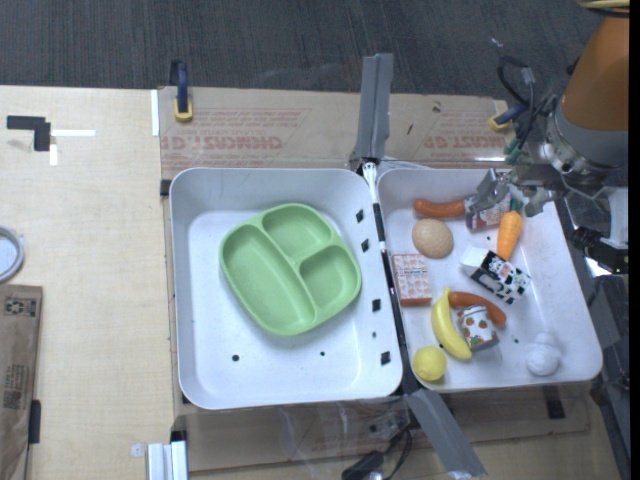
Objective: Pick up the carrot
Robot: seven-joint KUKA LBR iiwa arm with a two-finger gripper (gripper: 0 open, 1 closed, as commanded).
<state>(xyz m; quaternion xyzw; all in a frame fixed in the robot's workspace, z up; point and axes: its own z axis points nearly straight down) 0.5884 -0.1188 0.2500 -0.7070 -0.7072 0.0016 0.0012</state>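
Right bin (570,268), far side: carrot (509,235) upright-ish beside sausage (440,207), just under gripper (510,200). Finger state: cannot tell. Best centred over carrot's thick middle, clear of milk carton (497,275).

We take this for a robotics lab, since we see two shallow white bins (190,298) clamped side by side on a cardboard-covered bench (80,228), toy food such as a plastic banana (449,328) scattered in one, and dark carpet (250,18) beyond the bench.
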